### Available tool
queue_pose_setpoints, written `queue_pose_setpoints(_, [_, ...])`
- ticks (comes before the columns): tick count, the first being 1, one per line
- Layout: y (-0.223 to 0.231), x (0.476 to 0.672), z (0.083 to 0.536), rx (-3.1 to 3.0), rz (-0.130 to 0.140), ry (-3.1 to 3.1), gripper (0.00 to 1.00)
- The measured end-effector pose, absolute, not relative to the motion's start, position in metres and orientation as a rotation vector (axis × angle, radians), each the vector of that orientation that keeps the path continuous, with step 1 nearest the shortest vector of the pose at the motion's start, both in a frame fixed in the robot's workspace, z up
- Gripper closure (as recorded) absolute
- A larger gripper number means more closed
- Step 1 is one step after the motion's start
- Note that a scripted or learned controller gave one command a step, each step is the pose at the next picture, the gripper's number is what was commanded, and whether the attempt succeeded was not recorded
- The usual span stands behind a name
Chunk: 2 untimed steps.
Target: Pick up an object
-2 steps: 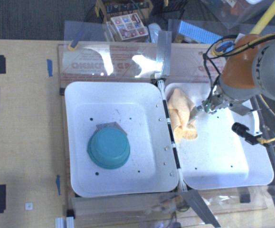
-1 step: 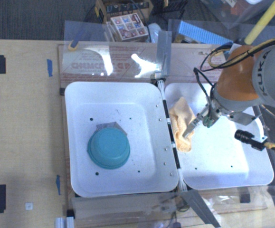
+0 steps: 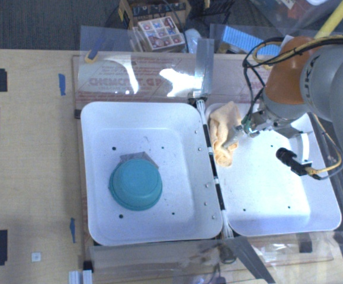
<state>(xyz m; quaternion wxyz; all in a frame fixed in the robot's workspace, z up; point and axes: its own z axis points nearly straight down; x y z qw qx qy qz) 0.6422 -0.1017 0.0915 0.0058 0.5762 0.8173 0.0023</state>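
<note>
While the gripper [image 3: 240, 130] (grip state unclear) touches the yellow cloth [image 3: 221, 132], a teal bowl [image 3: 136, 184] sits well apart.

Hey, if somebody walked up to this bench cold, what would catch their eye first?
Probably the teal bowl, upside down in the left bin and vivid against the white. Next, the grey arm with its orange band reaching in from the right, its gripper down at the crumpled yellow cloth in the right bin's far left corner.
</note>
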Motion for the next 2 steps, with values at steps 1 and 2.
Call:
queue_pose_setpoints(1, [-0.1,0.644,0.101,1.799,0.013,2.558,1.0])
queue_pose_setpoints(2, [-0.04,0.668,0.185,1.524,0.001,2.742,1.0])
